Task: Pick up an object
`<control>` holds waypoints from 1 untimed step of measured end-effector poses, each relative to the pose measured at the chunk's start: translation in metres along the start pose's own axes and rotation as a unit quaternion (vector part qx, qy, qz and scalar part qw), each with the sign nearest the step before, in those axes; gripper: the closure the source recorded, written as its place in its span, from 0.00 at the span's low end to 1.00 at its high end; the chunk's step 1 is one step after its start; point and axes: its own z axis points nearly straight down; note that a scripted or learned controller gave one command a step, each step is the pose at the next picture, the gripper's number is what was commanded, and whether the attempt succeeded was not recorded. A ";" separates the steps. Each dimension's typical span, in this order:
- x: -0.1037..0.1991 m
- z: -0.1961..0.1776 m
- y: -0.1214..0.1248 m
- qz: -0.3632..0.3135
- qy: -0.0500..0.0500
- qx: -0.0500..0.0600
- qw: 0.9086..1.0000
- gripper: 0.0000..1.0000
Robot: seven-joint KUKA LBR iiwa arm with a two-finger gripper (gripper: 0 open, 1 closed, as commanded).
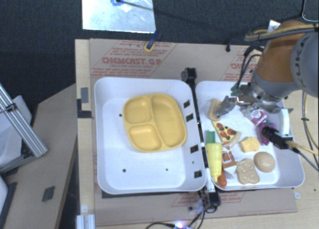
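Two shallow white bins (149, 86) share the table, the gripper (228, 104), its state unreadable, over toy foods; left lies a yellow three-compartment plastic tray (153, 122).

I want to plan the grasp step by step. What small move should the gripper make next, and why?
Probably a short descent onto the pizza slice. The gripper sits over the upper left of the right bin, with nothing seen between its fingers, and the slice lies just below it in the view, apart from the yellow bottle.
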 end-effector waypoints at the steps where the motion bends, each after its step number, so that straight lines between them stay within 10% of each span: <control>1: 0.000 -0.008 0.003 -0.001 0.000 -0.007 1.000 0.00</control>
